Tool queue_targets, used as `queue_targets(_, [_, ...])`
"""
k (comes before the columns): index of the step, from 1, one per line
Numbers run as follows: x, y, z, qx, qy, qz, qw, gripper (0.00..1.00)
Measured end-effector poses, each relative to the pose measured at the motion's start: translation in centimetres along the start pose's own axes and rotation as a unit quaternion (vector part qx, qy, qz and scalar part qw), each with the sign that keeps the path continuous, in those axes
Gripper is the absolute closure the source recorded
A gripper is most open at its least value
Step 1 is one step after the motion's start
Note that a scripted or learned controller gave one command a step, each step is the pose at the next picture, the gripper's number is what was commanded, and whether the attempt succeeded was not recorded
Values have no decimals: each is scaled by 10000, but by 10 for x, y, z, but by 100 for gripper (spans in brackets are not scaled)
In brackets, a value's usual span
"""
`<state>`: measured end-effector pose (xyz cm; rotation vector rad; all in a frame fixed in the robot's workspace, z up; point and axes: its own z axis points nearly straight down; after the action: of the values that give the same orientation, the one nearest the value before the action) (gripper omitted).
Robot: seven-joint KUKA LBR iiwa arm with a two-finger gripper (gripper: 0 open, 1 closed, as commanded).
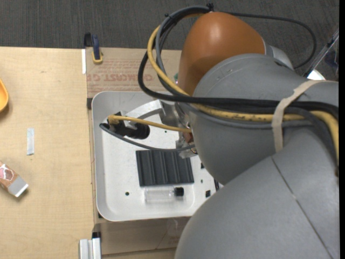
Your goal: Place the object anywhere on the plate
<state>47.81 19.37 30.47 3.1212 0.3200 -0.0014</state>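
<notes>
The gripper (186, 139) is seen low over the right side of the white bin (105, 198), largely hidden beneath the grey arm (259, 161) and its orange band (218, 42); whether anything is held cannot be told. A black ribbed block (163, 167) lies near the bin's middle, and a clear plastic piece with a black end (163, 194) lies just beside it, towards the near edge. Yellow and black cables (129, 125) (looping from the arm) trail over the bin's left part. The plate cannot be made out.
</notes>
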Motion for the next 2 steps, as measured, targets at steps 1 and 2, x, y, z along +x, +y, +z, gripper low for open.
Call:
queue_targets(1, [9, -33, -15, 1, 3, -76, 10000, 100])
queue_targets(2, [29, -28, 102, -1, -16, 26, 10000, 100])
